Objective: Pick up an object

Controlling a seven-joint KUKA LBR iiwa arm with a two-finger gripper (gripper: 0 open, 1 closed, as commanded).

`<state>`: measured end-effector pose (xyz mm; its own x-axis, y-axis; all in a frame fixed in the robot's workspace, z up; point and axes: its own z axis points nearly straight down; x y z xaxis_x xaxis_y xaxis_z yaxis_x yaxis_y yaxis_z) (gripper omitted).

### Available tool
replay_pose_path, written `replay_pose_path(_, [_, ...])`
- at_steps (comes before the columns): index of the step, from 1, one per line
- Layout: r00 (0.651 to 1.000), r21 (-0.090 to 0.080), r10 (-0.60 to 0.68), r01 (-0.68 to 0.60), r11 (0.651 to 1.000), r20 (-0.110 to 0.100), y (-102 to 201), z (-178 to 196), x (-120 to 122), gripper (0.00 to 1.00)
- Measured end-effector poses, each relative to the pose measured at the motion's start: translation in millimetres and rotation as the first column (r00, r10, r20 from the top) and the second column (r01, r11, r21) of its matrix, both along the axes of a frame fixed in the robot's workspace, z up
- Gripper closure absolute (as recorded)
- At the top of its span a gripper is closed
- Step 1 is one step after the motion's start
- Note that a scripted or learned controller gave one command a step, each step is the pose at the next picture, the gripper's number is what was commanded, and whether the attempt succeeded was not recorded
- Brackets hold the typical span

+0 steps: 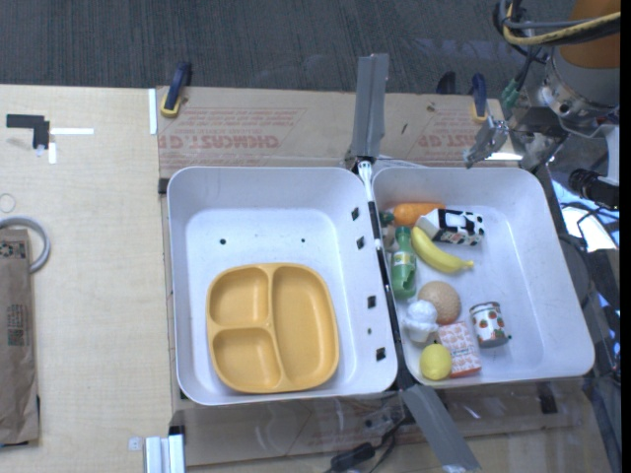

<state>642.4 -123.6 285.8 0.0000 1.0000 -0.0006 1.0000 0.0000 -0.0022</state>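
I see my arm (590, 23) as a thick rounded body, its upper part orange, with a pale grey section below it. A bundle of cables (523, 13) loops off its left side: black ones, with a yellow one running along them. Below the grey section sits a cluster of metal-coloured wrist hardware with small dark fittings and a spot of green. The gripper (485, 144) is a slim piece of grey metal, with a bright white patch just beside it.
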Motion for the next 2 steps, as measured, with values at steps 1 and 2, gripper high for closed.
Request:
replay_pose_path(1, [0.997,0.0,0.071,-0.071,0.997,-0.001,6,-106,-61,0.0])
replay_pose_path(2, [0.963,-0.001,0.269,-0.269,0.963,0.002,61,-95,-50,0.0])
